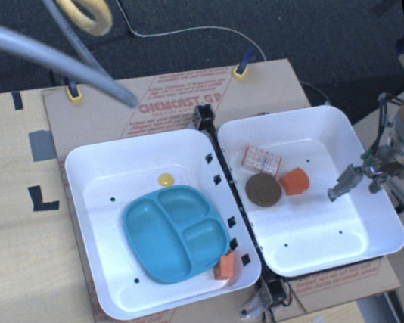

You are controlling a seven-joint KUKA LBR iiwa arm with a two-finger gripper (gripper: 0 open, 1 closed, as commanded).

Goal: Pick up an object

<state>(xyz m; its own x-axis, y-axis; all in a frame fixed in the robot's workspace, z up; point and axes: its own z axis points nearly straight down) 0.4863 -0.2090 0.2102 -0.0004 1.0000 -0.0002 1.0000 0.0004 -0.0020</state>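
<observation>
Nearest the camera, an orange block [224, 267] sits in the left bin's [96, 213] front right corner, touching the blue divided plate [174, 232]. A tiny yellow piece [165, 180] lies just behind the plate. In the right bin [369, 240], a brown disc [263, 189] touches an orange cup-like thing [294, 181], with a patterned packet [261, 160] behind them. The hand [339, 189] hangs over the right bin's right side, nothing in it, can't tell its spread. So nothing's picked yet. The cardboard [177, 101] at the counter's back reads "CHEMCAST GP".
</observation>
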